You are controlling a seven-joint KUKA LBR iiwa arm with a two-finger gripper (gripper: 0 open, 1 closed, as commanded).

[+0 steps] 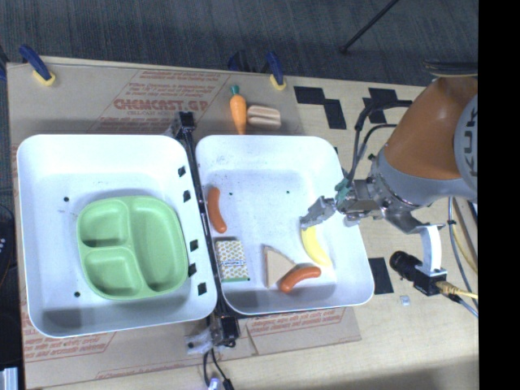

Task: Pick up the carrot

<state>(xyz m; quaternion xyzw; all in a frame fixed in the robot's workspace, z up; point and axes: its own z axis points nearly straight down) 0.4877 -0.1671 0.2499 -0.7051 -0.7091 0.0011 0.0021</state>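
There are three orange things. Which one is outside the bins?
The carrot. It has a green top and lies on the cardboard behind the right bin, beside a small tan block. The two orange sausages lie inside that bin.

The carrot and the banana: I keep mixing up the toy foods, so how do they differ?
The carrot is orange with a green top; the banana is yellow. The carrot lies on the cardboard outside the bins, behind the right bin; the banana lies inside that bin. The carrot is apart from the gripper; the banana sits just below it. Both are small and elongated.
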